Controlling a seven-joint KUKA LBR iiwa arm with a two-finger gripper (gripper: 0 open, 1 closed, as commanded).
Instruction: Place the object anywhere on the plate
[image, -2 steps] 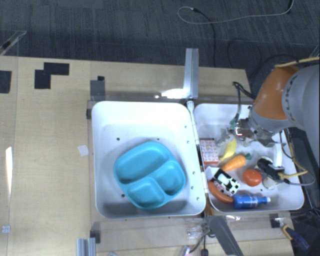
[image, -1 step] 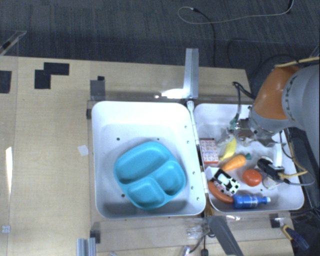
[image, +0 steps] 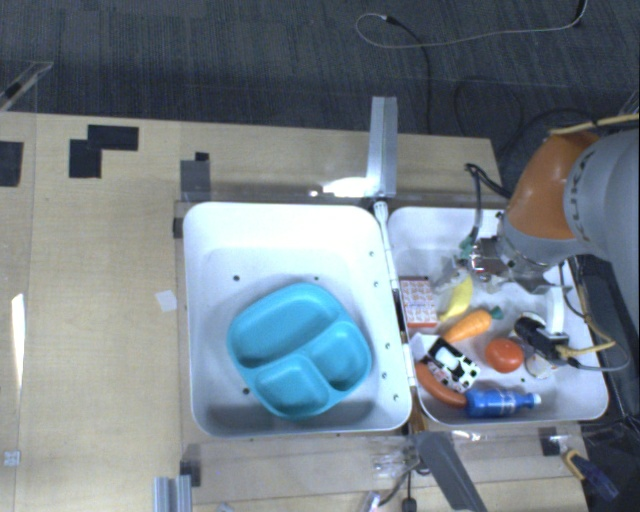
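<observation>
The arm (image: 600, 190) reaches in from the right edge of the camera view, its bulky grey casing filling the upper right corner. An orange band (image: 545, 190) wraps the arm just above the wrist, facing left. Below and left of the band the wrist narrows into a darker grey section that slants down and leftward. At its end sits the claw (image: 478, 262), a small metallic cluster pointing down and to the left. Thin black cables run along the wrist and loop beneath it. The claw's tips are too small and cluttered to make out clearly.
</observation>
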